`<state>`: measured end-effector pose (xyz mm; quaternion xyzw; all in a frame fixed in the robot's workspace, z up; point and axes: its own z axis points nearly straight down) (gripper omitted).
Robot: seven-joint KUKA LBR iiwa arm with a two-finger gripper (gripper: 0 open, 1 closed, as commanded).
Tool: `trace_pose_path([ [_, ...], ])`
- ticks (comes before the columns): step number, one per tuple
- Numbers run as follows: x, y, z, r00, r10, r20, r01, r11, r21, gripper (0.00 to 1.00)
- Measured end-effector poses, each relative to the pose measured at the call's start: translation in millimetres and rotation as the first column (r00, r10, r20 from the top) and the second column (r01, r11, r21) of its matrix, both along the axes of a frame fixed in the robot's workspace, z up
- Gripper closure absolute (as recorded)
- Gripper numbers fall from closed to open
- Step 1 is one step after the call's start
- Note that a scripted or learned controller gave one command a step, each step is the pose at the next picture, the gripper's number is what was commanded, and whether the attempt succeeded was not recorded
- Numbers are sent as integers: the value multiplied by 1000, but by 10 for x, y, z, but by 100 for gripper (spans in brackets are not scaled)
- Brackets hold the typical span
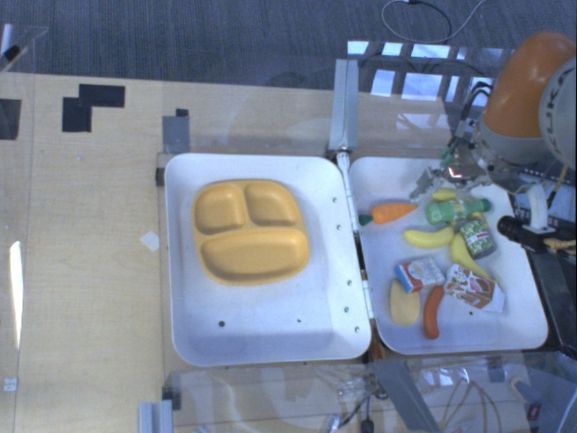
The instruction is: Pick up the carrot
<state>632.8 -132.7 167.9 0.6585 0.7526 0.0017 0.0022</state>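
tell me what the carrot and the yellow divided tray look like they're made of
Carrot: likely moulded plastic toy food, judging by its flat uniform orange and smooth surface with a green stub end. Yellow divided tray: probably hard plastic, matte to slightly satin, with rounded moulded compartments and one even colour.

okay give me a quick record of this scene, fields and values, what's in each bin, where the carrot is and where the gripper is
left bin: yellow divided tray
right bin: carrot, banana, green bottle, sausage, small packets
carrot: upper left of right bin, lying flat, green end toward the divider
gripper: above the right bin's top edge, just right of the carrot, not holding it
banana: below the carrot
green bottle: right of the carrot
sausage: near the bin's front
task state: carrot not yet picked up
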Motion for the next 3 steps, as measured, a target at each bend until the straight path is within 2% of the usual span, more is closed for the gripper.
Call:
trace_pose_path([
  [1, 133, 333, -557, 994, 104, 29, -104, 995, -7, 0],
  [2, 283, 294, -790, 992, 128, 5, -128, 992, -1, 0],
  [3, -42, 34, -790, 849, 529, 3, -529, 849, -6, 0],
])
